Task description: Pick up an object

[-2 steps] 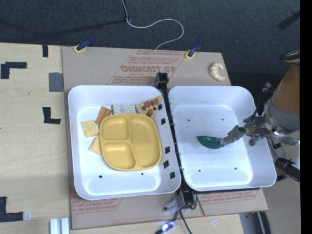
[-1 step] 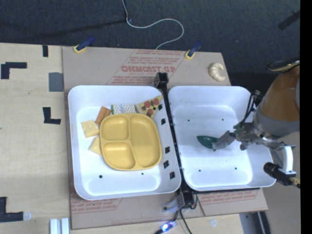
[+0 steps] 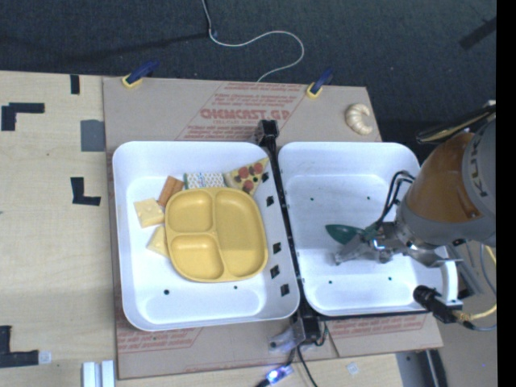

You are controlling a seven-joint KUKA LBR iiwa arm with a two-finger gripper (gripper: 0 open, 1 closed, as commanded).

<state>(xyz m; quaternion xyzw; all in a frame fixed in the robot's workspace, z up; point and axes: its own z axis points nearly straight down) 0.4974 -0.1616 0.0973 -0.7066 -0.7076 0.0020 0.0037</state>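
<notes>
White plastic throughout: left bin (image 3: 133, 297) and right bin (image 3: 322, 164) set side by side, touching along the middle, on a cardboard sheet (image 3: 234, 111) laid over the tabletop (image 3: 48, 216).

Left bin: yellow three-compartment plate (image 3: 216, 234) lying flat near the centre. Pale tan square (image 3: 148, 213) just beside the plate's left edge; brown cracker-like piece (image 3: 170, 189) above it; pizza-slice piece (image 3: 248, 173) at the upper right, close to the dividing wall. Further small items behind the plate, too small to identify.

Right bin: green spoon-like object (image 3: 342, 233) lying on the floor, roughly central. Arm (image 3: 451, 208) reaching in from the right, orange band (image 3: 435, 188) above the wrist. End effector (image 3: 355, 254) low over the bin floor, just below and right of the green object, very near or touching it; contact not confirmable. Released or clenched: cannot tell at this angle. Not recorded as holding the object.

Outside the bins: beige rounded item (image 3: 360, 118) on the tabletop beyond the right bin's far corner; white cable (image 3: 258, 43) looped on the dark floor behind
</notes>
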